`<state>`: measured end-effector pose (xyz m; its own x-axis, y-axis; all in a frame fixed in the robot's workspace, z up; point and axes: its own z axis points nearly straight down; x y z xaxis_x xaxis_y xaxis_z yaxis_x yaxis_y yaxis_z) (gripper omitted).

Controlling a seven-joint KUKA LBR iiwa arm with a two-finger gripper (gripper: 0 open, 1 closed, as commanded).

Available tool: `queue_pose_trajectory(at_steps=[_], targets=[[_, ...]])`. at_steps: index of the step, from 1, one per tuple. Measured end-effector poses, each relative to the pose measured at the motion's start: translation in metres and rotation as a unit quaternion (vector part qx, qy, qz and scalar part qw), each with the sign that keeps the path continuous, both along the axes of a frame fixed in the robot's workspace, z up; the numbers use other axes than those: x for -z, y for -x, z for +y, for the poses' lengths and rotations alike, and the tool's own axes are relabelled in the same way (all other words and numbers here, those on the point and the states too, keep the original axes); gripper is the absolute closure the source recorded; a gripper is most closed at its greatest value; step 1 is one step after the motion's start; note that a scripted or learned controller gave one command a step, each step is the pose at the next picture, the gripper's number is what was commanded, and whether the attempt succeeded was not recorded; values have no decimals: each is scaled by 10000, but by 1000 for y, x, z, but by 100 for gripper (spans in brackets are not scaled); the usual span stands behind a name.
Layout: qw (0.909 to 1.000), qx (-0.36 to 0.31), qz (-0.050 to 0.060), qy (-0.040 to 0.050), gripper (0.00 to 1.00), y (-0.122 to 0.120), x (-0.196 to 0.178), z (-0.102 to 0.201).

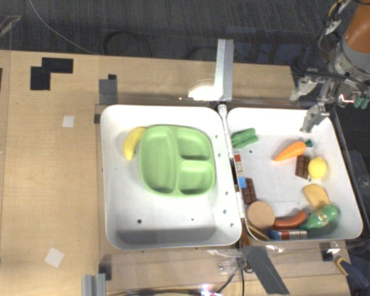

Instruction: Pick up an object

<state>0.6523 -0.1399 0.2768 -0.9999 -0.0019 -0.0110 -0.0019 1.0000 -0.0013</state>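
The arm [357,36] reached in from the right, and its gripper [312,119] hung over the far right corner of the right bin [351,224]. Nothing sat between the fingers, and they looked close together, though the slant of the camera made the gap hard to judge. So the pick had not happened: no object was lifted, and every item lay on a bin floor.

The nearest candidate was the carrot [290,151], lying tilted just near and left of the gripper, apart from it. Near the carrot sat a brown chocolate bar [302,166] touching a lemon [318,168]. Farther toward the near edge lay a yellow wedge [316,195], a green bottle-like piece [324,216], a sausage [288,220] and a round brown disc [260,214], crowded together. A green pepper-like item [243,137] rested by the dividing wall at the far left of this bin.

The left bin [120,227] held a green divided tray [176,159] with a banana [132,142] touching its left edge.

As I judged it, the whole task was left: settling over one item, lowering, closing on it and raising it clear. The carrot seemed the likeliest target, being closest and standing free of its neighbours.
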Motion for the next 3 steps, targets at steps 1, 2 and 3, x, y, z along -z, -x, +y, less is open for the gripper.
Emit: queue_pose_trajectory(at_steps=[1, 2, 3], targets=[[9993, -382, 52, -12, 0, -16, 115, -6], [9989, -459, -20, 12, 0, 7, 187, -18], [9975, -701, -17, 12, 0, -8, 187, -12]])
